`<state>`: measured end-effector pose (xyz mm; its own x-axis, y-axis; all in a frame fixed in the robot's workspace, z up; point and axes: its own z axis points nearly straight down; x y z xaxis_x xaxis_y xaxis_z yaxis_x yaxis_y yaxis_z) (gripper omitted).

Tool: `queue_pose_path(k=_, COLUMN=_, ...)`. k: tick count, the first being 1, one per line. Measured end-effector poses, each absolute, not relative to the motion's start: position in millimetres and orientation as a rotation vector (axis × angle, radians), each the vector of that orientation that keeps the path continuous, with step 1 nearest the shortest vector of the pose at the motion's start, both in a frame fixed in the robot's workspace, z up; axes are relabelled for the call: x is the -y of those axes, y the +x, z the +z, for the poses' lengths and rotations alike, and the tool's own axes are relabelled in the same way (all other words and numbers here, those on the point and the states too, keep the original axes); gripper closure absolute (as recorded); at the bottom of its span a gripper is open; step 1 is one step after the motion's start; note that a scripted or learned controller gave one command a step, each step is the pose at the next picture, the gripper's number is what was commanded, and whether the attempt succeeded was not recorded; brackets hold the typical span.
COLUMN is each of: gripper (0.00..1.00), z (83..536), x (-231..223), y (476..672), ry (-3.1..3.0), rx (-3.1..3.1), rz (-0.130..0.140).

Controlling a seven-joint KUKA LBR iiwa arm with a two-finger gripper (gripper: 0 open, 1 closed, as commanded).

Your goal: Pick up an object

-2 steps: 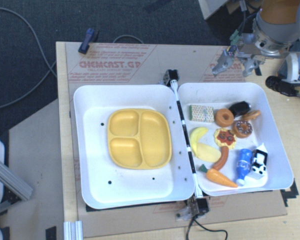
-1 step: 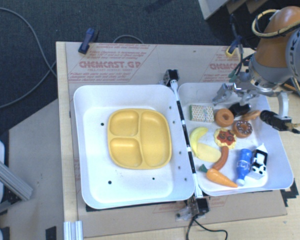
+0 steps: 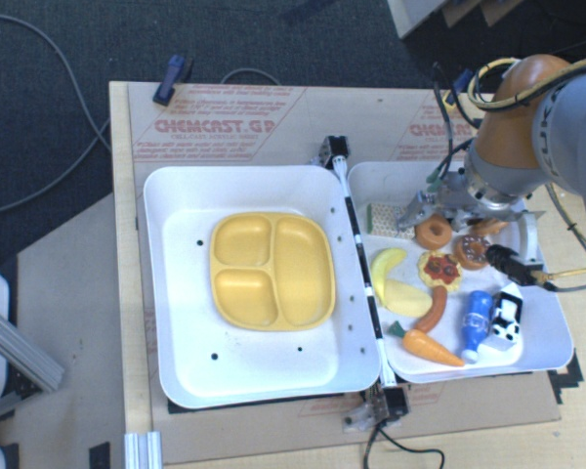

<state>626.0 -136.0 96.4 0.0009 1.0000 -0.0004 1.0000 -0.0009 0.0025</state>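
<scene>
2 white bins sit side by side on my bench. The left bin has a yellow plate in it, and the plate has 3 parts. The right bin is full of toy food. My arm comes in from the right, grey with an orange band, and bends down over the far end of the right bin. My pincer hangs there, just above a brown donut. I cannot tell if my pincer is open or closed, because my wrist hides it, and I see no toy in it. Beside the brown donut is another donut with dark icing. Below them lies a little round pizza. A yellow banana lies near the wall between the 2 bins, and a pale yellow slice sits just under it. A red sausage leans beside the slice. An orange carrot lies at the near end of the bin. Next to it is a blue bottle, and a black and white toy cow touches the bottle. A blue clip sits at the far left corner of the bench. Black cables run by my arm.
</scene>
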Motion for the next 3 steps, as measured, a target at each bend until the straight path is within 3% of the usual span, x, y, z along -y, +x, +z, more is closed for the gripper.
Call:
queue_pose_path(k=1, gripper=0.00, z=90, x=147, y=641.3, ry=2.217, rx=-2.221, rz=0.014)
queue_pose_path(k=2, gripper=0.00, z=90, x=132, y=632.4, ry=2.215, rx=-2.214, rz=0.010)
queue_pose_path(k=3, gripper=1.00, z=101, x=131, y=633.7, ry=2.214, rx=-2.214, rz=0.017)
